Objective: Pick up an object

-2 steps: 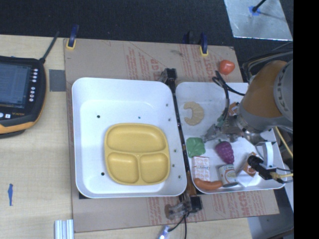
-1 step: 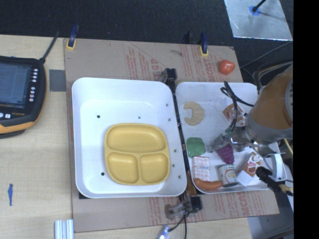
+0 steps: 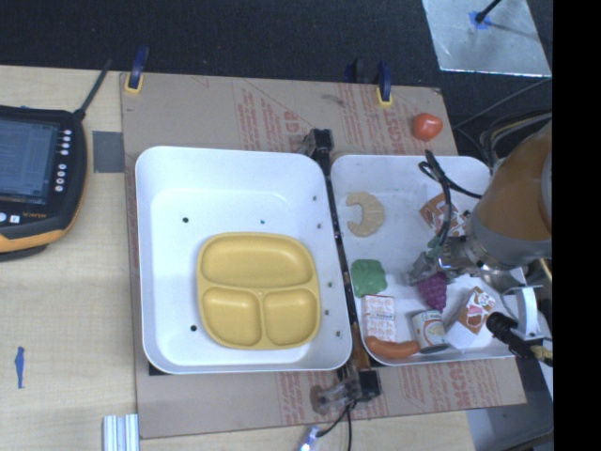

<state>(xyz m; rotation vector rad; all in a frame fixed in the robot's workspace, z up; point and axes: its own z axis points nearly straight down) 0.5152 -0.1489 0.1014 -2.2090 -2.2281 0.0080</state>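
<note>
The arm [image 3: 512, 205] reaches into the right bin [image 3: 394, 172] from 3 o'clock. Its gripper [image 3: 434, 263] sits low over the purple grapes [image 3: 433, 291]; whether it is spread or pinching, I cannot tell. A croissant [image 3: 364, 213] lies at 10 o'clock from the gripper, a green piece [image 3: 368, 276] at 9, a sausage [image 3: 392, 349] at 7. The left bin [image 3: 169, 205] holds a yellow tray [image 3: 258, 289] with 3 compartments.

- Grey KUKA arm with orange band [image 3: 512, 200] — enters from the view's right, wrist angled down and leftward.
- Dark two-finger gripper [image 3: 424, 269] — low, at the arm's left end.
</note>
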